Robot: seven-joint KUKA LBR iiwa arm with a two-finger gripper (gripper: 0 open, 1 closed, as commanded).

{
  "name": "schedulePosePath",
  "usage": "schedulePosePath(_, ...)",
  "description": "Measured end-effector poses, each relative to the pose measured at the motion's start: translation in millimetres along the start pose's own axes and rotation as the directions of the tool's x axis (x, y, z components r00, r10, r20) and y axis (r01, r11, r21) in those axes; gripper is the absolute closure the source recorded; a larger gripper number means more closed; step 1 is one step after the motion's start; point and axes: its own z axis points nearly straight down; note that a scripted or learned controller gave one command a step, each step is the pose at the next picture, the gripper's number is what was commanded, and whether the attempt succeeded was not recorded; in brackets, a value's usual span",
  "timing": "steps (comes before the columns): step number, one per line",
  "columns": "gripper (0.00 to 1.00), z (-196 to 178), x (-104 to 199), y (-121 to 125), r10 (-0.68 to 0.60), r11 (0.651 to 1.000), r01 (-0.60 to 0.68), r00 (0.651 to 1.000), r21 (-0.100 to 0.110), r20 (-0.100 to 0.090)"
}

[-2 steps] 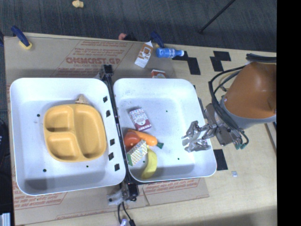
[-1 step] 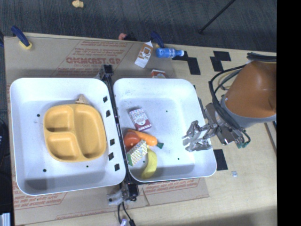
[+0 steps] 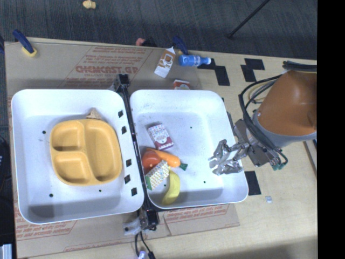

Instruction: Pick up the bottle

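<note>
White plastic forms two shallow bins side by side on a cardboard-covered surface (image 3: 108, 63). Taking the right bin (image 3: 215, 104) as the landmark: a small blue bottle with a pale cap (image 3: 193, 61) lies on its side on the surface beyond the bin's far edge, outside it and apart from the robot. Just beside the bottle sits a small white and brown carton (image 3: 165, 62), and another small packet (image 3: 181, 83) touches the bin's far rim, partly cut off by it.

Inside the right bin, near its left wall, lie a red and white packet (image 3: 160, 135), an orange carrot (image 3: 164, 157), a tomato-red item partly hidden beneath it, a patterned wrapper (image 3: 157, 175) and a yellow banana (image 3: 172, 186). A metal hand (image 3: 222, 158) hangs over the bin's right part, its fingers spread open and holding nothing. Its grey and orange arm (image 3: 288, 104) is cut off at the right.

Left of the right bin, the other bin (image 3: 27, 107) holds a yellow divided plate (image 3: 85, 151).
</note>
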Motion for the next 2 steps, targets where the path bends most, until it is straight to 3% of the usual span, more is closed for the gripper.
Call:
schedulePosePath(1,1.0,7.0,-1.4,-0.3,-0.141,0.99,0.141,0.99,-0.001,-0.001)
schedulePosePath(2,1.0,16.5,-2.5,-0.6,-0.301,0.954,0.301,0.954,-0.003,-0.003)
